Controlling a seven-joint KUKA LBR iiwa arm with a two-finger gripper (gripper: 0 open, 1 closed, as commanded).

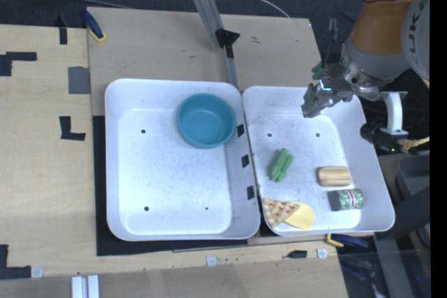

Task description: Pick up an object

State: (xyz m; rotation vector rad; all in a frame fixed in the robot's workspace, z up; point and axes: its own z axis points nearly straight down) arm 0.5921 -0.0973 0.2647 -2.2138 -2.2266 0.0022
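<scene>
My gripper [312,106] hangs over the far right part of the right bin [293,98], with nothing visible between its dark fingers. Below it in that bin lie a green pickle-shaped toy [281,165], a tan bread roll [333,176], a green and white can on its side [346,199], and a pizza slice with a yellow wedge [288,212]. A blue bowl [205,120] sits at the far right of the left bin [140,171]. The gripper is well apart from all of them.
A slanted grey metal pole [207,0] runs down to the seam between the bins. The arm's orange and grey body [384,17] fills the upper right. Black tape marks lie on the wooden bench at the left.
</scene>
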